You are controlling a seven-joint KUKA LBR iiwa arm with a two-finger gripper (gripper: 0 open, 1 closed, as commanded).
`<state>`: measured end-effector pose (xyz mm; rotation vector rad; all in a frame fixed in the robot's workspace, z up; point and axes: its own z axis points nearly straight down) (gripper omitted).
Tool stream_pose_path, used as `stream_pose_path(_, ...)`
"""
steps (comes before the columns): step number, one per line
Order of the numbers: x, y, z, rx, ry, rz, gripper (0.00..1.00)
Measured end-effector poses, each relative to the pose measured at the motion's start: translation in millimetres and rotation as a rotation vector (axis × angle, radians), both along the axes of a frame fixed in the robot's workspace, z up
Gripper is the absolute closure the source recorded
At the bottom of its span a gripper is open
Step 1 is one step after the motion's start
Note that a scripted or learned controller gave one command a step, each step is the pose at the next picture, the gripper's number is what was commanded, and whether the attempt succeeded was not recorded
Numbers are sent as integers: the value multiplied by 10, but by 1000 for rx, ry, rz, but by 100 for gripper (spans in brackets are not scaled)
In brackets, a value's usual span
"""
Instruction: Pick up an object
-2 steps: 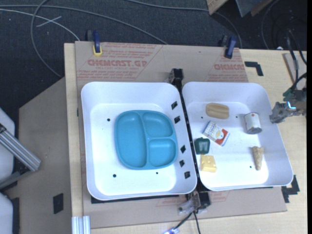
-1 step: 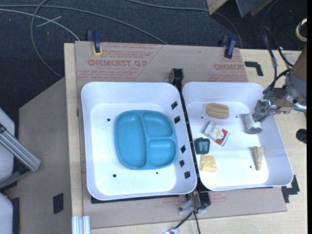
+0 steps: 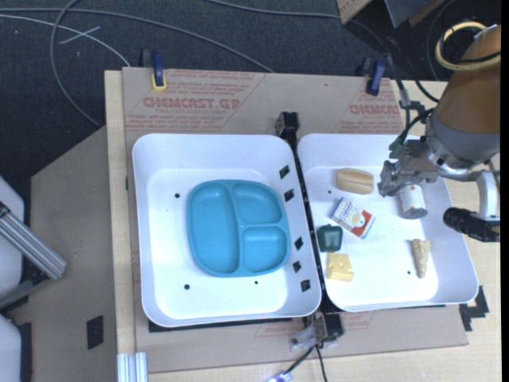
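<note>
The right bin [image 3: 445, 293] holds several small objects. A tan bread roll [image 3: 355, 181] lies at its upper left. Below it sits a white and red carton [image 3: 351, 216], then a dark green piece [image 3: 329, 237] and a yellow cheese wedge [image 3: 340, 267] by the divider. A cone-shaped pastry [image 3: 420, 257] lies at the lower right. My gripper [image 3: 398, 177] hangs over the bin's upper right, just right of the roll. A short grey cylinder [image 3: 412, 202] sits directly under it; whether they touch is unclear.
The left bin [image 3: 159, 181] holds a blue divided plate [image 3: 237, 227]. A black clip strip [image 3: 296, 213] runs between the bins. Clamps [image 3: 158, 72] stand at the board's far edge, and cables trail at the back.
</note>
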<state>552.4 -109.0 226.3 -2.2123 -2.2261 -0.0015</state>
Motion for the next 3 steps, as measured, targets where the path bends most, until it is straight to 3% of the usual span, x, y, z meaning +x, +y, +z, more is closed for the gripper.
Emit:
stream_pose_path(1, 25, 505, -98, 1, 1, 0, 100)
stream_pose_path(3, 125, 1567, 60, -1, -4, 0, 100)
